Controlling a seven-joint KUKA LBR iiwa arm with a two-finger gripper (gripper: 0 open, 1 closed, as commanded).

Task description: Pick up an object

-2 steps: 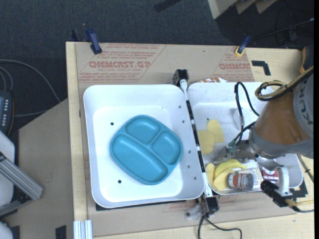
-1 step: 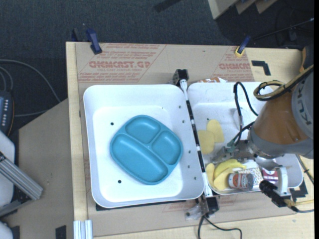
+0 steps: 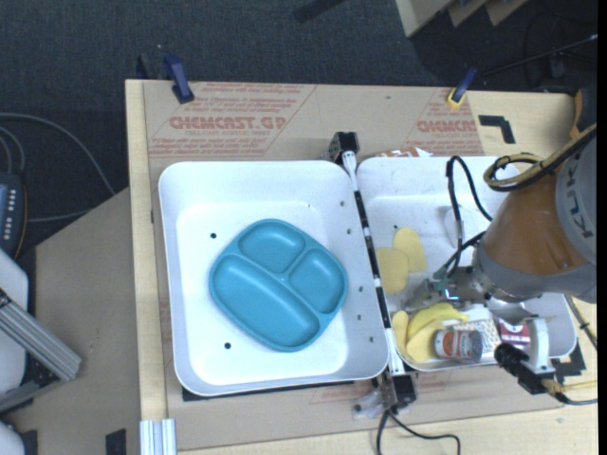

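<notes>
Candidate objects sit in the right bin [image 3: 417, 173]: a yellow banana-like piece [image 3: 424, 322] at the near-left corner, long axis running roughly left-right with a curve, a small can or jar with a red-and-white label [image 3: 463, 341] touching it on the right, and two pale yellow flat pieces [image 3: 402, 254] just beyond them toward the far side. The claw [image 3: 453, 290] hangs low over that near cluster, just to the far-right of the banana piece, with the wrist and orange band [image 3: 531, 230] coming in from the right. Can't tell the claw's opening: the wrist body and cabling cover the tips, and nothing is visibly gripped between them. Key relation: the banana piece lies slightly near and left of the claw, almost underneath it, so my read is that the coming move is a short drop with closure across the piece's short axis. Risk: the can crowds it and may get nudged or caught instead. The left bin [image 3: 190, 254] holds a blue divided plate [image 3: 277, 284], well apart from the claw. Both bins rest on the bench [image 3: 237, 117].
</notes>
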